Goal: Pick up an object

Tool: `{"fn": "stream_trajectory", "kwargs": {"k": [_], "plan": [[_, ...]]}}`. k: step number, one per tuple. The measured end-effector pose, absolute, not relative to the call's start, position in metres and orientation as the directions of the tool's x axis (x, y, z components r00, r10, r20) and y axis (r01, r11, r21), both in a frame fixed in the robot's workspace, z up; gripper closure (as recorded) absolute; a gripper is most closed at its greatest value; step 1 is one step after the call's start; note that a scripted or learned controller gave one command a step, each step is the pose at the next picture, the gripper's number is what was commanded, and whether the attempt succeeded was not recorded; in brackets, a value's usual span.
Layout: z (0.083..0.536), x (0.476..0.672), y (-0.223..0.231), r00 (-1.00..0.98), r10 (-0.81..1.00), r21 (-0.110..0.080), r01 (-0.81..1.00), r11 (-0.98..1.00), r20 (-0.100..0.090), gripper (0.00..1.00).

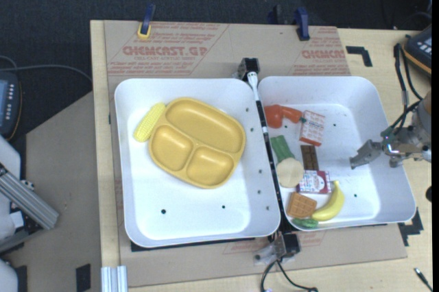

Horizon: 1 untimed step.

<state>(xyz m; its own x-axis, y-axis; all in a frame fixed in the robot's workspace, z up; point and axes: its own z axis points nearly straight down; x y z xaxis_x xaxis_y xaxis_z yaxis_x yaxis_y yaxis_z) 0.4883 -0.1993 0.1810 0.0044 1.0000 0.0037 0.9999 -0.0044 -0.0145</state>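
Banana [331, 204] lies at bin's front edge — left of jaws.

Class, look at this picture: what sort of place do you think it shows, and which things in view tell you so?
Most likely a robotics lab test bench. A gripper reaches into the right bin, which holds toy food such as a banana. The left bin holds a yellow divided tray, and the board is clamped down.

Arm [420, 144] cut off at right edge.
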Motion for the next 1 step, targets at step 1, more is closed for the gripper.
{"fn": "stream_trajectory", "kwargs": {"k": [1], "plan": [[0.1881, 0.4918, -0.1988, 0.000, 1.000, -0.001, 1.000, 0.000, 0.000, 0.00]]}}
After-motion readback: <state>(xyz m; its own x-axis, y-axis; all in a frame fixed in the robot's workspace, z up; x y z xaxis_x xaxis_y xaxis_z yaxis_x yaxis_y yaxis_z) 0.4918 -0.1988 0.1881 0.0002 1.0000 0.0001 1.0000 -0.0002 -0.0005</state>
